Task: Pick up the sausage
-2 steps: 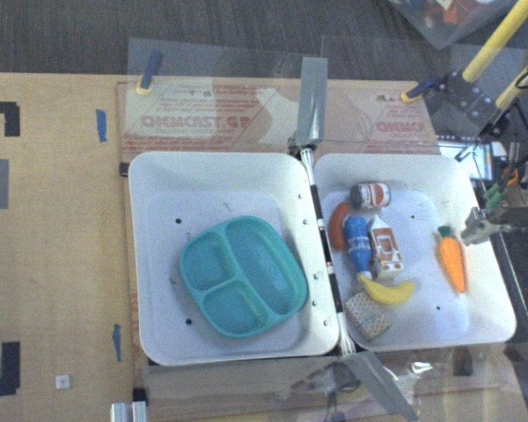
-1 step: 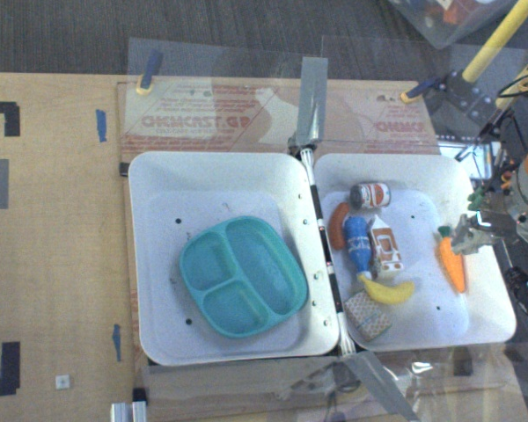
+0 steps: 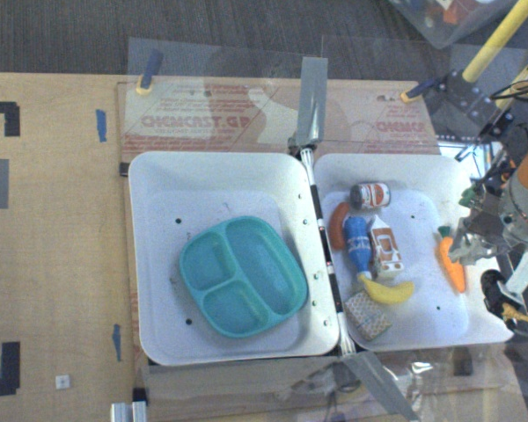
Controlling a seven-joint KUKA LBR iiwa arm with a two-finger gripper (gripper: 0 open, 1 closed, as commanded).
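Here the sausage [image 3: 337, 225] lies well left of the fingers [image 3: 472, 246].

1. In the right bin [image 3: 422, 323], the sausage [image 3: 337, 225] lay hard against the divider-side wall, with the blue bottle [image 3: 358, 243] touching its other side.
2. A can [image 3: 370, 195] sat just beyond it, toward the far edge.
3. A small carton [image 3: 386, 251], banana [image 3: 388, 291] and patterned pouch [image 3: 369, 315] crowded the near side.
4. Bare floor lay between that cluster and the carrot [image 3: 453, 265] at the right edge.
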